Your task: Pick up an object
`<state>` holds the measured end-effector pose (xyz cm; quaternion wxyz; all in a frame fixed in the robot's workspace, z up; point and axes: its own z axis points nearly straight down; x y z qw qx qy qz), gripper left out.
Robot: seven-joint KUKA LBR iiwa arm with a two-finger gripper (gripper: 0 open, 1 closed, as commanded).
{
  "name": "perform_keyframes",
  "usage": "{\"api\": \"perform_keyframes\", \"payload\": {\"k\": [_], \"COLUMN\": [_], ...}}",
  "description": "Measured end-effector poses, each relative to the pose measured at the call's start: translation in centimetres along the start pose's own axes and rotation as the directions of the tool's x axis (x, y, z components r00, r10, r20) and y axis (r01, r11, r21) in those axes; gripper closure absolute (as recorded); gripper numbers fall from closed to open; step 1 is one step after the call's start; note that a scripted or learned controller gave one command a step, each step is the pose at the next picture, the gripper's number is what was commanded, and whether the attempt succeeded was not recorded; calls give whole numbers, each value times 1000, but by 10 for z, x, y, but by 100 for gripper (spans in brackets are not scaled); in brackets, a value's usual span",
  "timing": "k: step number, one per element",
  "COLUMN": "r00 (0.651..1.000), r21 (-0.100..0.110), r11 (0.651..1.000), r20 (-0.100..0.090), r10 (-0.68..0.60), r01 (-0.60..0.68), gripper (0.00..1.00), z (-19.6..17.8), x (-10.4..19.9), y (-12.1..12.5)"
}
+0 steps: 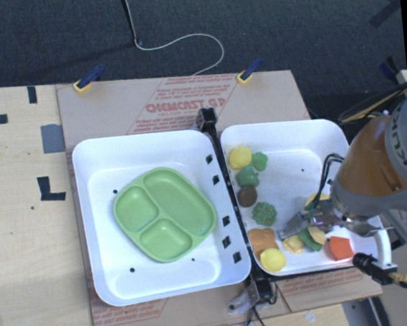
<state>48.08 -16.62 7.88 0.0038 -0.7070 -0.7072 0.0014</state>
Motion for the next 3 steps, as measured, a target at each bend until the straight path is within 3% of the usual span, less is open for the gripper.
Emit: {"api": "perform_keyframes", "payload": {"k": [1,2,3], "r00": [1000,1000,1000], "r21": [-8,-10,-12], "r11": [1000,1000,1000], "r20": [5,2,0], "r10": [0,-8,-12], "r01": [0,8,12], "gripper": [100,100,100], "z": [-17,-110,-169], "x": [-3,84,171], "y": [3,2,27]}}
